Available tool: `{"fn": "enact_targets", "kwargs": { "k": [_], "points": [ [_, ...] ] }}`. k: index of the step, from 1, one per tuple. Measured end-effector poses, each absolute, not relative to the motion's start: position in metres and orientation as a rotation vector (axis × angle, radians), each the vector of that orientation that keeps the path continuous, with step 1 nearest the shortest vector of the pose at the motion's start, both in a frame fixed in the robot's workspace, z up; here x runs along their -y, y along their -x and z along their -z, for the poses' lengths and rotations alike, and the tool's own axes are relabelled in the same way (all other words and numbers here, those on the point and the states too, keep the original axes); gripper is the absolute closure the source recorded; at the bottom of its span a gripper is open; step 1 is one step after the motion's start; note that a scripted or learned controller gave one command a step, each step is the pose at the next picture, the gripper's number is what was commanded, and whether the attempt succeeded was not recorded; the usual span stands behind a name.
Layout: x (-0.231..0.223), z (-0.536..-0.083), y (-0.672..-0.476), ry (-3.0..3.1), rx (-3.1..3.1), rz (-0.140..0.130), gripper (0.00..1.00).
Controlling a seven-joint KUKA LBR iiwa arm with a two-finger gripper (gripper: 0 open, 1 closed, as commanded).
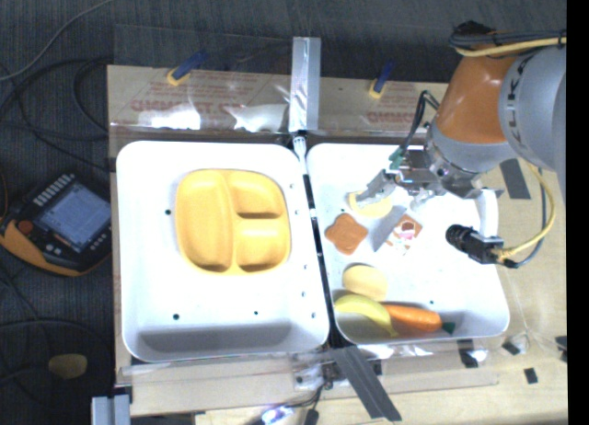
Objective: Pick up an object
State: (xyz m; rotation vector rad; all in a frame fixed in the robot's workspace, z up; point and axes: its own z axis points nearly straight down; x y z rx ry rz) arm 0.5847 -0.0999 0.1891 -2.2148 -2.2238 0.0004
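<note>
My gripper (383, 212) hangs low over the right bin (479, 313), near its upper middle, and it is open. One finger (375, 193) lies over a pale yellow piece (360, 204). The other finger (387, 231) rests just left of a small red and white packet (407, 231). Nothing sits between the fingers. An orange-brown toast slice (346, 234) lies to the left of the gripper. Toward the front of the bin are a yellow round fruit (364, 280), a yellow-green fruit (359, 309) and a carrot (414, 318).
The left bin (147, 322) holds a yellow divided tray (232, 220). A black plug on a yellow cable (474, 243) hangs off the arm over the right bin's right side. A handheld controller (64, 221) lies on the floor at far left.
</note>
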Motion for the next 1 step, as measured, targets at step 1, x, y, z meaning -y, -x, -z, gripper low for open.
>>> {"fn": "enact_targets", "kwargs": {
  "k": [1],
  "points": [
    [0.1314, -0.1182, -0.5654, 2.312, 2.17, 0.031, 0.0]
  ]
}}
